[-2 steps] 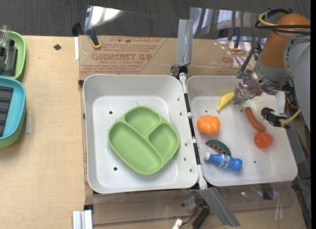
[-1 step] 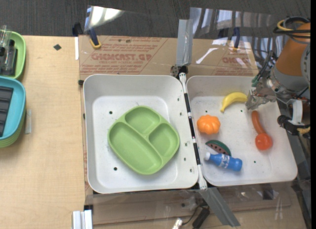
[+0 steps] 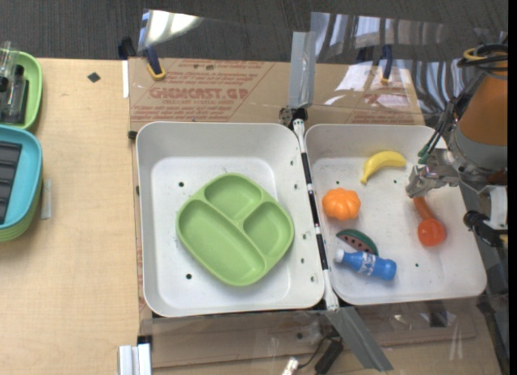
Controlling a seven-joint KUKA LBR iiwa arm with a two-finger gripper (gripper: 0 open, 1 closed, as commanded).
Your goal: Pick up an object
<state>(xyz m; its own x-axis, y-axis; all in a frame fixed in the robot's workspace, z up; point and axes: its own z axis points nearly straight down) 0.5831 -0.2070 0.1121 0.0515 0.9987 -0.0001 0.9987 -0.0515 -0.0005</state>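
Gripper (image 3: 423, 181) sits low over the right bin (image 3: 452, 284), near its right wall, just above the narrow end of an orange carrot-like toy (image 3: 427, 221). Fingers are small and partly lost against the wrist hardware; I cannot tell whether they are open or closed, and nothing is clearly between them. The carrot toy lies on the bin floor, thick rounded end toward the front.

Same bin, other items:
- yellow banana (image 3: 382, 163), toward the back, left of the gripper
- orange pumpkin (image 3: 341, 203), near the left wall
- watermelon slice (image 3: 358, 241), just in front of the pumpkin
- blue bottle (image 3: 367, 265), lying on its side, touching or nearly touching the slice

Left bin (image 3: 157, 284) holds a green divided plate (image 3: 234, 229), three compartments, lying flat.
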